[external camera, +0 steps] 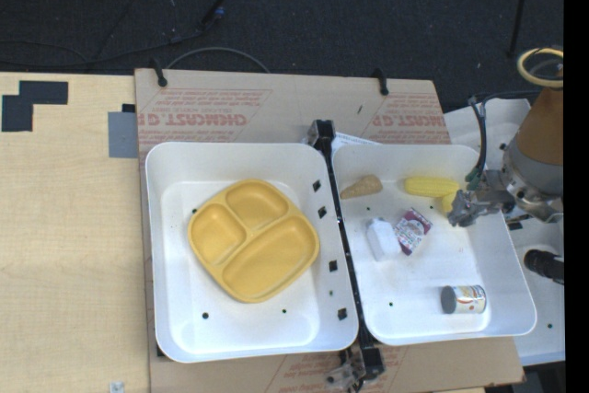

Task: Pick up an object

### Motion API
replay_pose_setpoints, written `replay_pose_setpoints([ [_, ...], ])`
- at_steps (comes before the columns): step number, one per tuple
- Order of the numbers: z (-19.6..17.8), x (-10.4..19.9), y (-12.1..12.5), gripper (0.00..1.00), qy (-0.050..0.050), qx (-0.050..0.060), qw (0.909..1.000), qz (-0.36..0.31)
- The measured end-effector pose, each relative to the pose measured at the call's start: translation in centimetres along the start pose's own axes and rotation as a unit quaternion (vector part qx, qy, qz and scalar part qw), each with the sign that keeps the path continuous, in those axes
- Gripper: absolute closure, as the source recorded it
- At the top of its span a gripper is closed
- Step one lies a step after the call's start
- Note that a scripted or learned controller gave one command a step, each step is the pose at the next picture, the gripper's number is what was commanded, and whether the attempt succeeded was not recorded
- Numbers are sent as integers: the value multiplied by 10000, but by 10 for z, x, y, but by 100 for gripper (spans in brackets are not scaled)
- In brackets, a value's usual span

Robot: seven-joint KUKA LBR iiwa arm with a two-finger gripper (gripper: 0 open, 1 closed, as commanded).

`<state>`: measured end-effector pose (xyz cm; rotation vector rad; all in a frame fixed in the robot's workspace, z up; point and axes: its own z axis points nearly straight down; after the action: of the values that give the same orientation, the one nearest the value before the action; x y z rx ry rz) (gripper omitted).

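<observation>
Nearest, at the front of the right bin (515, 313), a small can (463, 298) lies on its side, grey end to the left, white and orange label to the right, well apart from everything else in that bin. The left bin (175, 327) sits just beside it, the two sharing a dark divider with black clips down the middle.

Further back, a yellow divided tray (253, 239) lies flat in the left bin, turned at an angle, with three compartments, none of them holding anything. In the middle of the right bin a white packet (378, 237) and a crumpled purple and white wrapper (413, 230) lie just beside each other, the wrapper to the right.

Beyond them, toward the far side of the right bin, a tan bread-like piece (361, 187) lies near the divider, and a yellow corn-like object (431, 187) lies to its right. The gripper (460, 209) hangs at the right end of that yellow object, low over the bin near its right wall, with the grey arm and its orange band rising off to the right. Whether it is apart, together or clamped on anything cannot be told; it is too small and dark here.

Farthest, brown cardboard (276, 110) with red print lies under both bins, and dark carpet with cables lies behind.
</observation>
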<state>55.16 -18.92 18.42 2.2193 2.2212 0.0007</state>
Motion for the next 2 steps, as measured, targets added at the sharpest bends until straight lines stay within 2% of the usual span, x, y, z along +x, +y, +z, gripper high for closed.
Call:
replay_pose_setpoints([
  [1, -53, -1, 1, 100, 0, -7, 10000, -4],
  [2, -41, 53, 11, 100, 17, 23, 10000, -21],
])
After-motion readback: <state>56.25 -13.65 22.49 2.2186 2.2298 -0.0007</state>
